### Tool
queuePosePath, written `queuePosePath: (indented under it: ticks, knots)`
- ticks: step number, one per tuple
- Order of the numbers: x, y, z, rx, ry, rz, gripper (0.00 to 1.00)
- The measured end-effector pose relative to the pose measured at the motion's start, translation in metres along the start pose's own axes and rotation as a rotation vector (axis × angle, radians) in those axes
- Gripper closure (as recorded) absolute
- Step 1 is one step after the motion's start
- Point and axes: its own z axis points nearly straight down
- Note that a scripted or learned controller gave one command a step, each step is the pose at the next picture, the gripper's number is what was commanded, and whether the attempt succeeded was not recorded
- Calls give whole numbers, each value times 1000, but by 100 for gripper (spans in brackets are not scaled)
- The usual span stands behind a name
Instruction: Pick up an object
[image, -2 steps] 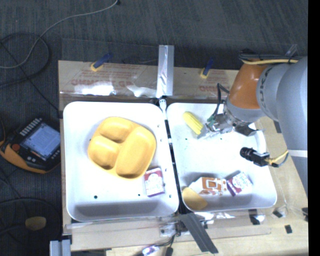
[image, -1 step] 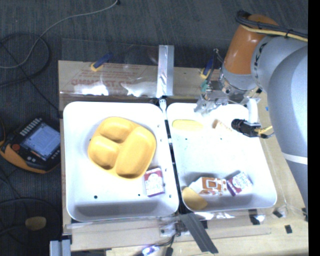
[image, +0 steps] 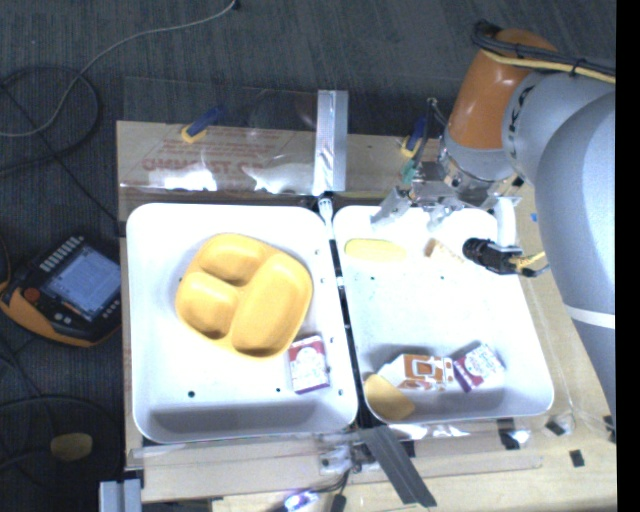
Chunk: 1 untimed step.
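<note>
My gripper (image: 440, 196) hangs over the back edge of the right bin (image: 520, 320), below the orange band of the arm (image: 492, 85). Just in front of it, a flat pale yellow piece (image: 372, 250) lies on the bin floor at the back left. Along the bin's front wall lie an orange-and-white carton (image: 424, 370), a purple-and-white carton (image: 478, 362) and a tan round piece (image: 390, 398). In the left bin (image: 150, 300) sits a large yellow sectioned dish (image: 243, 292), with a small red-and-white carton (image: 308, 363) in front of it.
A black part with a yellow tip (image: 494, 255) juts over the right bin's back right corner. A handheld pendant (image: 70, 290) lies on the floor to the left. Clear plastic sheeting (image: 230, 160) covers the bench behind the bins.
</note>
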Motion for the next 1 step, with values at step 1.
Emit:
queuePosePath:
  ticks: [1]
  knots:
    - [-11, 7, 71, -28, -1, -123, 0]
